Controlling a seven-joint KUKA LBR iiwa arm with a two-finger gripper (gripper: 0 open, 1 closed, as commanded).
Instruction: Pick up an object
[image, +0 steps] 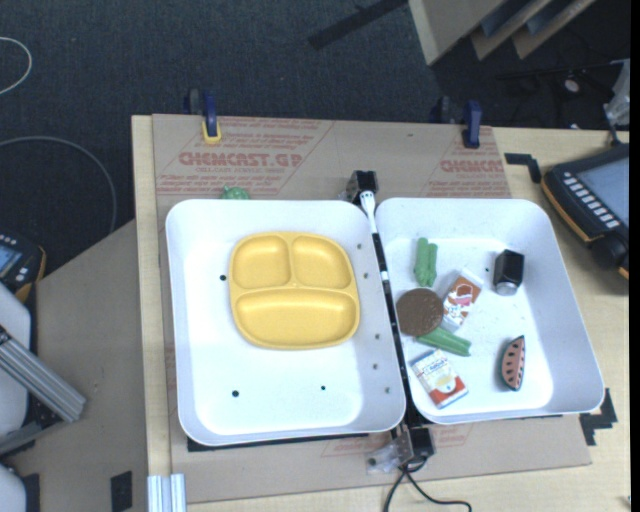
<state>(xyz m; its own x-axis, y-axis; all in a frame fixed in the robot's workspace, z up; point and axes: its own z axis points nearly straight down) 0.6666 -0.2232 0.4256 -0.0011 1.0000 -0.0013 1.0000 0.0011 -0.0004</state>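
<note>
Sitting in right bin (560, 390): brown disc (420, 311), green pieces (427, 261), two cartons (461, 299), black block (508, 271), watermelon slice (512, 363); yellow tray (294, 290) in left bin (200, 380); gripper state: can't tell

A divided plate (294, 290) lies in the left bin (200, 400); small items sit in the right bin (560, 350).

Seen at the bench's right edge: a dark grey, slab-shaped control pendant with an orange rim (592, 205). Rows of small pale keys (583, 188) across its face, too small to read. Dark, smooth panel beyond the keys, cut off by the frame. Black rounded bulk under its near corner, shape unclear. Cannot be told whether it is wired to the arm.
</note>
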